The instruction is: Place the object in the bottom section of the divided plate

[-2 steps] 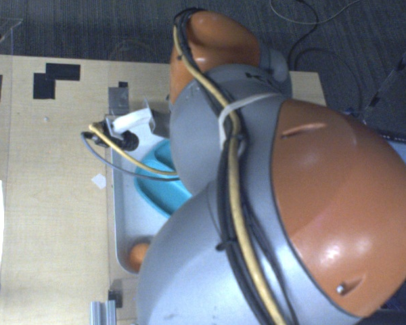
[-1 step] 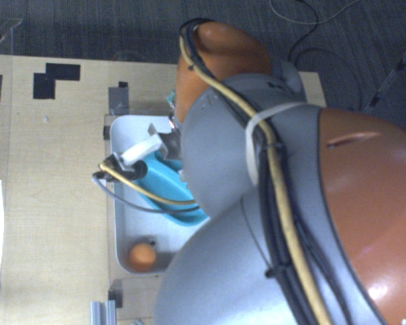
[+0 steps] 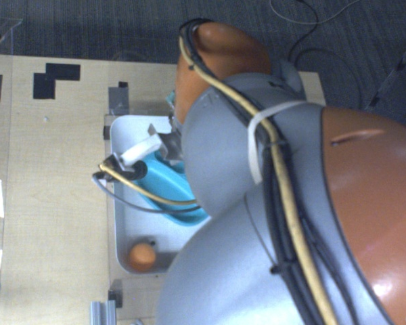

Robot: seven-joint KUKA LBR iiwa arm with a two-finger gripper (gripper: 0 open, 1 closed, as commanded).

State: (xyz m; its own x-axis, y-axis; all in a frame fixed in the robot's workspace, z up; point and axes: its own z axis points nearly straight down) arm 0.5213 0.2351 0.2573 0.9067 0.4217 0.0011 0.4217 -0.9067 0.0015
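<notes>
Bench: pale wood-grain top, flat and bare across the left half of the camera view, with a bright patch of glare near its left edge.
Marks on the bench: flat black shapes along its far edge, one stepped like an L.
Floor: dark grey carpet beyond the bench, at the top of the view.
Cables: thin loops lying on the carpet at upper right.
White bin: a shallow white bin with rounded corners; its right part is covered by the arm.
Bin fittings: a grey metal bracket at the bin's far left corner and another metal piece near the bottom edge of the view.
Arm: the grey arm, with orange sections, reaches in from the right and covers most of the right half.
Gripper: the gripper sits low over the bin, above the plate, mostly hidden by the wrist; whether it is wide, narrow or holding anything cannot be told.
Blue plate: a light blue plate inside the bin, partly under the arm; its sections cannot be made out.
Task's thing: an orange ball rests on the bin's white floor by the near left corner, apart from the plate and from the gripper.
</notes>
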